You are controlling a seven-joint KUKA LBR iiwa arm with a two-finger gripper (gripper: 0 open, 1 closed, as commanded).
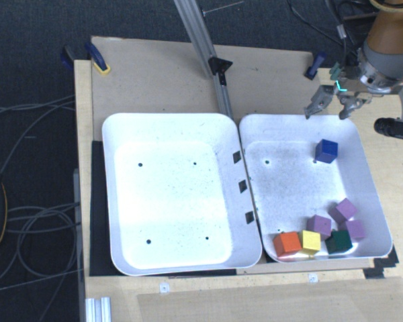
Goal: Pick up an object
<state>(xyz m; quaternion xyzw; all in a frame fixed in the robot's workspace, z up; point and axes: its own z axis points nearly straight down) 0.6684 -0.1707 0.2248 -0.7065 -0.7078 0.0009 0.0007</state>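
My gripper hangs over the far edge of the right bin, its two fingers spread open with nothing between them. A blue cube lies in that bin just below and in front of the gripper, apart from it. Near the bin's front right corner sit an orange cube, a yellow cube, a dark green cube and three purple cubes.
The left bin stands beside the right one, with black clips along the shared wall. A grey slanted pole crosses the bench behind the bins. Blue clamps grip the board's far corners.
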